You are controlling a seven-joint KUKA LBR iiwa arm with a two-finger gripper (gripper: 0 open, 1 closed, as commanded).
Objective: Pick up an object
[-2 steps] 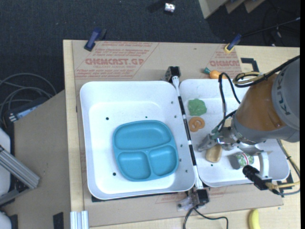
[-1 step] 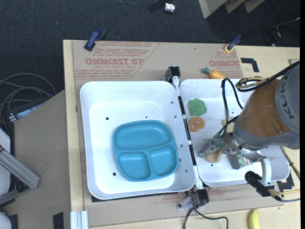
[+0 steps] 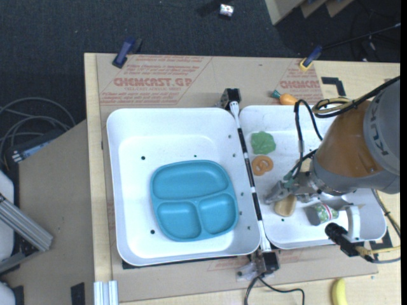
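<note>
Blue plastic three-compartment tray (image 3: 193, 197) lies in left white bin (image 3: 127, 145) | right of tray, in right white bin (image 3: 280, 237): green soft lump (image 3: 262, 142), orange ring-shaped piece (image 3: 261, 165) just below it, tan rounded object (image 3: 284, 206) | gripper (image 3: 289, 189) touching tan object; finger state: cannot tell.

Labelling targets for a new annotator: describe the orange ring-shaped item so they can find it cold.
Look at the right bin of the two white bins. Along its left wall, just below the green lump, lies the orange ring. It is the one item with a hole through its middle; the tan piece below it is solid.
</note>
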